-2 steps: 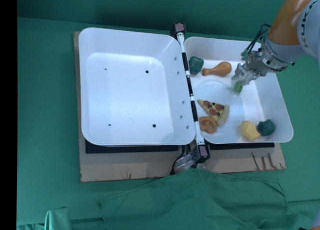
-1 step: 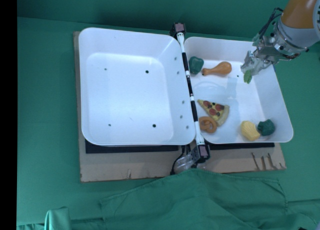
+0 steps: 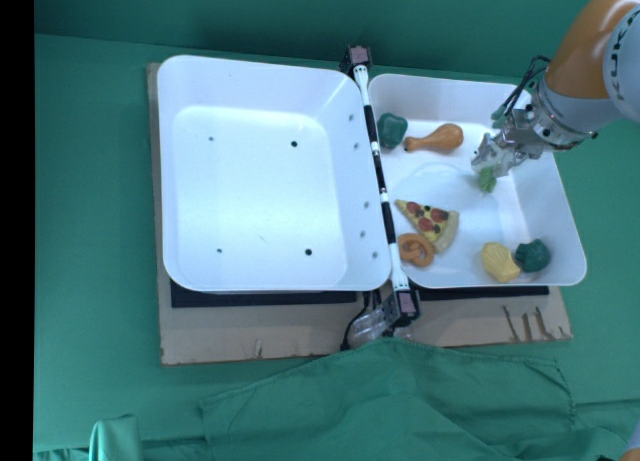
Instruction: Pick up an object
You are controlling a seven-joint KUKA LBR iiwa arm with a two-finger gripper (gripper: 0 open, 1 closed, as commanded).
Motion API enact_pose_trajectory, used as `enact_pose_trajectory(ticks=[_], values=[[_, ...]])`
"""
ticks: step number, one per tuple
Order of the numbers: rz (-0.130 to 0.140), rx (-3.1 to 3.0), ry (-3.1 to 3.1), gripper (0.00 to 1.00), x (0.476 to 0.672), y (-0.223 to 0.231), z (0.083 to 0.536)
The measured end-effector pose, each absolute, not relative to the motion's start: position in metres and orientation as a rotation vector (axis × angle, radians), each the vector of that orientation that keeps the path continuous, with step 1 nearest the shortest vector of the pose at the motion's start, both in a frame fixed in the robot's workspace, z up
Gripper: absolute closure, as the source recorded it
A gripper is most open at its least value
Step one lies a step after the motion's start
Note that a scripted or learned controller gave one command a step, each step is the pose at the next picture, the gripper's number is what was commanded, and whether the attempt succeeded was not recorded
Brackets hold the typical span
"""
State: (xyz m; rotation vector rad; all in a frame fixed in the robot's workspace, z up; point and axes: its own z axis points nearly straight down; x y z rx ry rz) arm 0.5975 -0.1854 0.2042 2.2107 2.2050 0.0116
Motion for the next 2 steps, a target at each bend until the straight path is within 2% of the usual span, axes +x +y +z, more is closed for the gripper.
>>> enact_pose_trajectory(ticks=[1,2], values=[[0.009,2.229,2.197,1.00,0.597,-0.177,0.259],[0.009,2.242,2.184,1.00,0.607,-0.177,0.310]])
